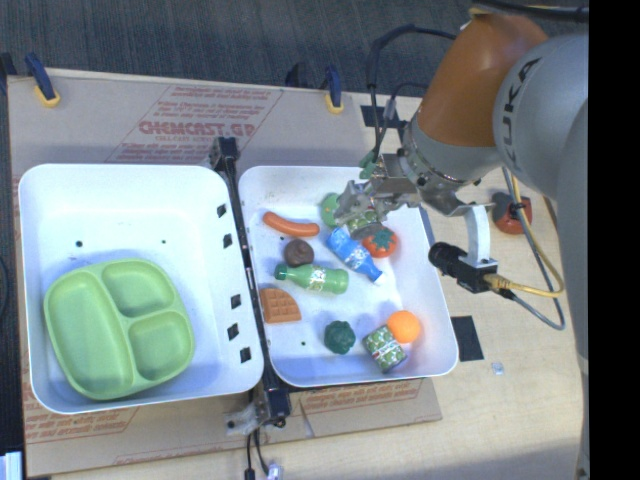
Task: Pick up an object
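The right bin holds several toy foods. A hot dog lies at upper left, a brown round piece below it, then a green bottle lying flat. A waffle piece rests at the left wall. A blue bottle, a tomato and a green item cluster under my gripper, which hovers at the bin's upper right. Broccoli, a green can and an orange sit near the front.
The left bin holds a green divided plate. A black divider with clips runs between the bins. Cables and a black connector hang by the right bin's right edge. Cardboard lies under both bins.
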### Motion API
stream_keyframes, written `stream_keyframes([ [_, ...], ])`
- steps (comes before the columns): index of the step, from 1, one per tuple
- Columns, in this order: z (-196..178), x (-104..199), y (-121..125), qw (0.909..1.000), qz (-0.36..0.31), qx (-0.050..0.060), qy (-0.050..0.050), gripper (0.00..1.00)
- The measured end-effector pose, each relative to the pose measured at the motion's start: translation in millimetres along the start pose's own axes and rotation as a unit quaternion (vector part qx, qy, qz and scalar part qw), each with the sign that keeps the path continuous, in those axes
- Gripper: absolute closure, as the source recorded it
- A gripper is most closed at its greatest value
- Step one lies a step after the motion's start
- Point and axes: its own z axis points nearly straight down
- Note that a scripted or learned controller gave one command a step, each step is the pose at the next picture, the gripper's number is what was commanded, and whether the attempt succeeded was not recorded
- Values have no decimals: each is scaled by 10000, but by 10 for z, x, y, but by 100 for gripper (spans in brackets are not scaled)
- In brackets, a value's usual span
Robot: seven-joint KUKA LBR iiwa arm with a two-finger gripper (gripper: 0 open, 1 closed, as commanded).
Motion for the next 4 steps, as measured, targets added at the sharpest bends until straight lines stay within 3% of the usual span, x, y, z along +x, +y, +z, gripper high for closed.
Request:
stream_keyframes([
  [1,781,460,-687,9999,118,27,5,100],
  [2,34,55,-31,9999,116,0,-4,100],
  [3,-68,60,-27,10000,78,5,-1,100],
  [4,142,784,-332,9999,115,17,3,100],
])
